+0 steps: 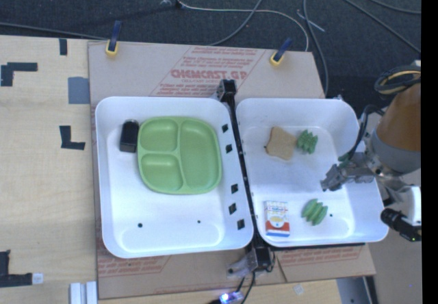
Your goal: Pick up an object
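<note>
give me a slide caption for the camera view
Grey arm's tool poised over right white bin, between two green ridged pieces.

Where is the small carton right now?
The small carton lies at the near edge of the right bin, by the divider, left of a green toy.

The divided plate (pixel 180 156) lies in the left bin (pixel 109 179), a small box (pixel 129 136) touching its left edge.

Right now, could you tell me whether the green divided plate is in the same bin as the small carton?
No: the green divided plate lies in the left bin, the small carton in the right bin.
</note>
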You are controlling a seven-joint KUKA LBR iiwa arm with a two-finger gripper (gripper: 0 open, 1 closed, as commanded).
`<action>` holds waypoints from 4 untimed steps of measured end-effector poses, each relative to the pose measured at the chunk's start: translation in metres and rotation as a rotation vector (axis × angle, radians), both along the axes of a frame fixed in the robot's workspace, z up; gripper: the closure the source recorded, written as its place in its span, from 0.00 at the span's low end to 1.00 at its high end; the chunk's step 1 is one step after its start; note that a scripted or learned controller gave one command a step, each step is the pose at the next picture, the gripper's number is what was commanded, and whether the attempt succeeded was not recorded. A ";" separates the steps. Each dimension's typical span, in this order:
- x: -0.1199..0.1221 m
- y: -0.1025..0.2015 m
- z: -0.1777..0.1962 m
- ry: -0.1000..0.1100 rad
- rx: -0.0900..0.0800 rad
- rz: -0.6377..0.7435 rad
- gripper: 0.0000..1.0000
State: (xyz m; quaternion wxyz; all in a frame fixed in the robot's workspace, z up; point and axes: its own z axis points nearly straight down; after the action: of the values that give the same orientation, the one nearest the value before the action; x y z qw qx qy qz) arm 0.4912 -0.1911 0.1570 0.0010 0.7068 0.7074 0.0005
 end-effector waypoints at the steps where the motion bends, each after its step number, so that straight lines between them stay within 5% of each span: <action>1: -0.002 0.005 0.061 -0.001 -0.001 0.001 1.00; 2: -0.006 0.006 0.123 -0.002 -0.001 0.001 1.00; 3: -0.006 0.006 0.125 0.002 0.000 0.000 1.00; 4: 0.003 0.056 0.110 0.004 0.001 0.004 1.00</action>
State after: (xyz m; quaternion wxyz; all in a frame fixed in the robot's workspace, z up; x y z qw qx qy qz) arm 0.4942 -0.1354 0.2669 -0.0005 0.7055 0.7088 -0.0004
